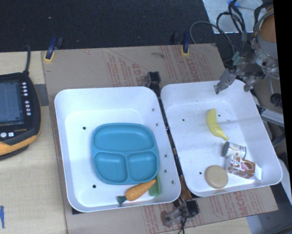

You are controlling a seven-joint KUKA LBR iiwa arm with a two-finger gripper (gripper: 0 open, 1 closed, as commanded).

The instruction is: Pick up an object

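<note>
gripper (pixel 236 82) open over rt bin (pixel 194 186) rim (banana (pixel 216 124) well apart)

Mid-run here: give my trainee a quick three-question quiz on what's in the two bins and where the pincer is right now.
1. True or false: the banana lies in the same bin as the blue divided plate.
2. Which item lies against the front edge of the left bin? A) carrot B) round tan disc C) printed packet
3. Fill in: the pincer is over the right bin's back ____ corner.

Key: 1 false, the banana is in the right bin. 2 A. 3 right.
</note>
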